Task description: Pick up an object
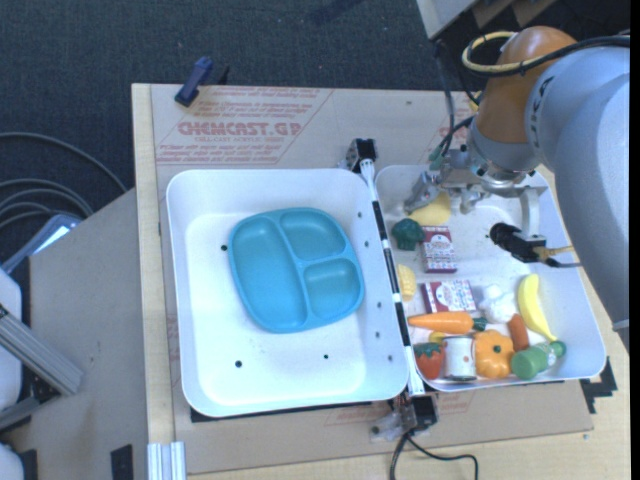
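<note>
Arm [560,88], grey with orange band, reaches from right over far end of right bin [590,343]. Two white bins side by side; left bin [200,268] bears one blue divided tray [297,268]. Gripper [447,183] low above one yellow piece [432,211]; cannot tell its state. Right bin: two small boxes, one banana [533,306], one carrot [440,321], one orange pumpkin [492,354], one green piece [406,233].

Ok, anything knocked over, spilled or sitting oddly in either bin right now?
Nothing looks spilled or broken. The blue divided plastic tray sits askew in the left white bin. The toy food is crowded in the right white bin, where the small silver can lies on its side.
</note>
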Available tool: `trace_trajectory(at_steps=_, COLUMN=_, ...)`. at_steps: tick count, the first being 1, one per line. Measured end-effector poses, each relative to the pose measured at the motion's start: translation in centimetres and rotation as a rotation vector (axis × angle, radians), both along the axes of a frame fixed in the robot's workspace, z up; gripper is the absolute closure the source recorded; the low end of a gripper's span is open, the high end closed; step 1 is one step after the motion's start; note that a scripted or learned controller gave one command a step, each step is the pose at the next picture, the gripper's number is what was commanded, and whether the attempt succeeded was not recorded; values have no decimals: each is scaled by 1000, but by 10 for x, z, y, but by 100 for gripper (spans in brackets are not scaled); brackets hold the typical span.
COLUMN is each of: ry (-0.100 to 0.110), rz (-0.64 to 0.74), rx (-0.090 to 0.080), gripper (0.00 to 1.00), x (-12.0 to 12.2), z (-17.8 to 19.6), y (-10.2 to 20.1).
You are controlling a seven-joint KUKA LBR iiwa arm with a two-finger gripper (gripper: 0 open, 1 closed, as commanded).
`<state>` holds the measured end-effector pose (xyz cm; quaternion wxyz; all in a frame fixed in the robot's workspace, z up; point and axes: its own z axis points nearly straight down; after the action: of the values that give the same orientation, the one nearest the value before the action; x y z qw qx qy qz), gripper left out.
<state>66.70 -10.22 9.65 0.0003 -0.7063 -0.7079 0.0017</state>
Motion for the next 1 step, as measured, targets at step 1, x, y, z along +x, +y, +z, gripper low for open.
trace_trajectory(at_steps=1, ry=0, rz=-2, rx=2, gripper=0, x=-1, z=-12, y=-10)
